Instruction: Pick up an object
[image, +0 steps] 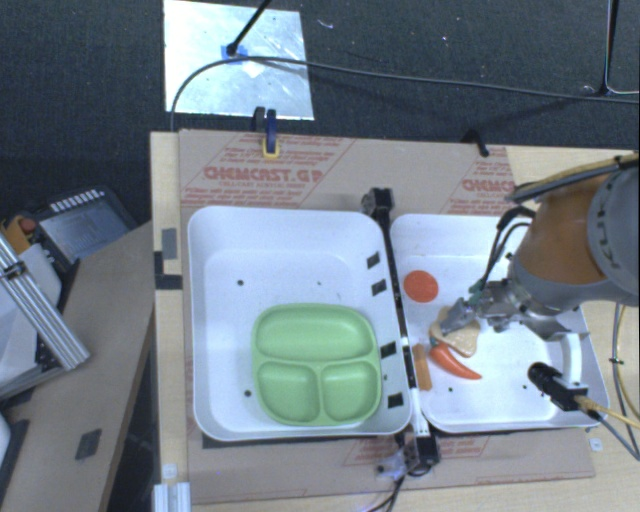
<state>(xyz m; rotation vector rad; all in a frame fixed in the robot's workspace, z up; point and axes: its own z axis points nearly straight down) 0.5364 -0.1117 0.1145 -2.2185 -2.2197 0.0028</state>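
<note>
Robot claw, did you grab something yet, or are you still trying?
Done: the claw has reached into the right bin and sits right over the tan bread-like piece. In hand: nothing that shows; the piece lies on the bin floor, beside the orange-red pepper and near the orange disc. Left: closing on something and lifting it. The green tray sits in the left bin.

Red print reading "CHEMCAST GP" stands on the brown protective sheet (300, 165) covering the surface, just behind the left white bin (215, 300). A second, partly cut-off "CHEMCAST" print sits on the same sheet behind the right white bin (480, 415).
</note>
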